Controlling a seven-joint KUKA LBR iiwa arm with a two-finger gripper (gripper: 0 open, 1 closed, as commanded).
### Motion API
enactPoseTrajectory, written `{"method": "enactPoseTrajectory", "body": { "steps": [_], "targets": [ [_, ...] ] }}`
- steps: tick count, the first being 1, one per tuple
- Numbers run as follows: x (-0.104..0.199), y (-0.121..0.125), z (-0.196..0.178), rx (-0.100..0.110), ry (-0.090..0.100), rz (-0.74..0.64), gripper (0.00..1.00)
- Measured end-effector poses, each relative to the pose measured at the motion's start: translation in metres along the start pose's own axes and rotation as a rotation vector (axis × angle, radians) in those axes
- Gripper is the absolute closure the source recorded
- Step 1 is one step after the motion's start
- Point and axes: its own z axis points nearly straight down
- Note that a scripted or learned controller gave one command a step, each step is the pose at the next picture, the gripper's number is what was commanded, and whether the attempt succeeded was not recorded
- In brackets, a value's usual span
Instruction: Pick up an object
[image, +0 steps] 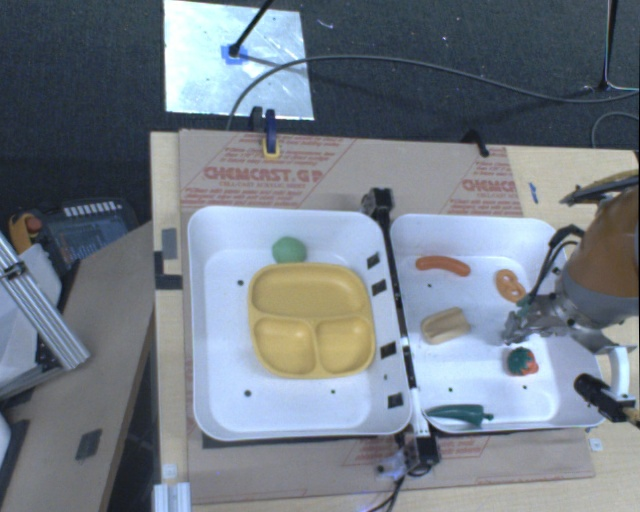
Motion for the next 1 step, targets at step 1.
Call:
{"method": "enactPoseTrajectory", "body": {
  "steps": [1],
  "targets": [
    [0.0078,0.0060,-0.0587,-0.002,0.000,-0.003,1.00]
  ]
}}
